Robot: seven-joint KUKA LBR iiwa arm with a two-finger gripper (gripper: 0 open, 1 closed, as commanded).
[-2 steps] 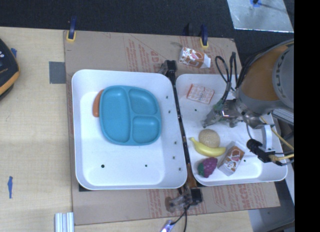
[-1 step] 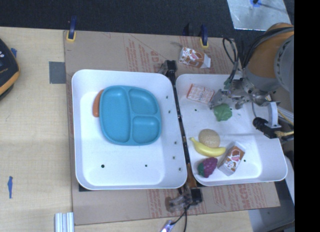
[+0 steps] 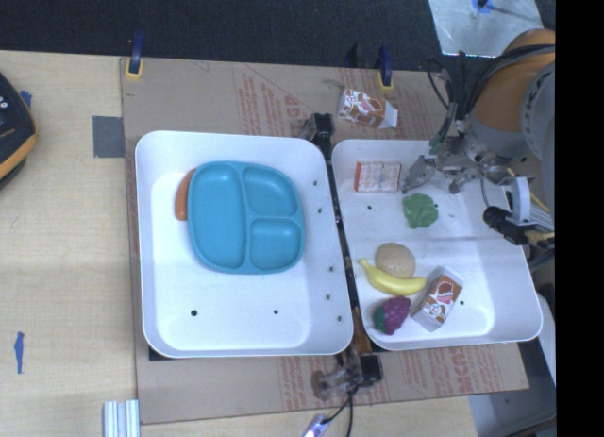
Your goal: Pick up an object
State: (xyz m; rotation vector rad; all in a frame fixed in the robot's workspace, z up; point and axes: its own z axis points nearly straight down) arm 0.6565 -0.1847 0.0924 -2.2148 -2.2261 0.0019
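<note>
Nothing has been picked up so far, by the look of it: the gripper [image 3: 436, 173] hangs over the far part of the right bin [image 3: 500, 322] with its fingers spread and nothing between them. The green broccoli piece [image 3: 420, 210] lies just below and nearest, the small red-and-white carton [image 3: 377, 176] just to its left, while the potato [image 3: 395, 259], banana [image 3: 391, 281] and grapes [image 3: 392, 314] sit farther toward the near rim. The arm [image 3: 514, 95] reaches in from the right, wrist bent down toward the bin, so descent and closing are left

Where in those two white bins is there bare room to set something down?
Left bin: bare floor below and right of the blue divided plate. Right bin: a bare stretch on its right side, between the gripper and the small carton. It is crowded around the banana, potato and grapes.
</note>
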